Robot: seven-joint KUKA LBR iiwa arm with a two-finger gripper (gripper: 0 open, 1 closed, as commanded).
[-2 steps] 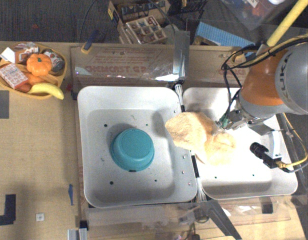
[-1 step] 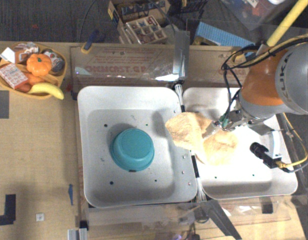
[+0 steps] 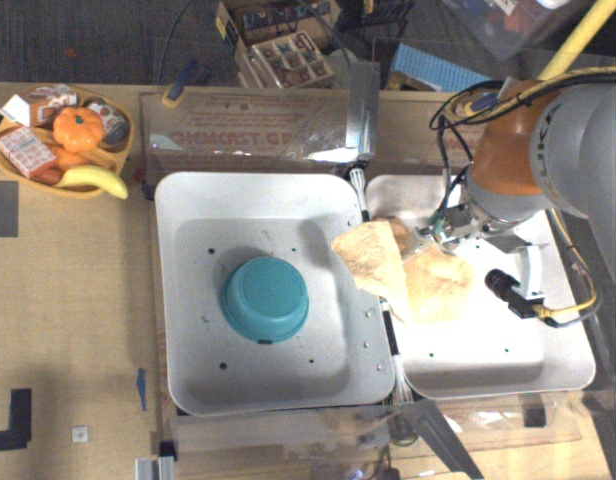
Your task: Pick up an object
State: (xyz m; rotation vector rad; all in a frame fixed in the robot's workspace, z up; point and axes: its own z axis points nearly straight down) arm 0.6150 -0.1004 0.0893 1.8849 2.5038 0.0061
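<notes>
1. Round teal plastic bowl sat upside down in left white bin, untouched.
2. Crumpled tan cloth draped across the divider into right white bin.
3. Tool touched cloth's top edge; state: cannot tell. Grasp step looked underway; next needs closing, lifting.

The two shallow white bins look like smooth moulded plastic with a soft sheen. The round teal bowl appears matt plastic. The pale tan cloth is soft, rumpled fabric. The bench top looks like plain matt wood. The arm's grey casing is smooth, faintly glossy.
</notes>
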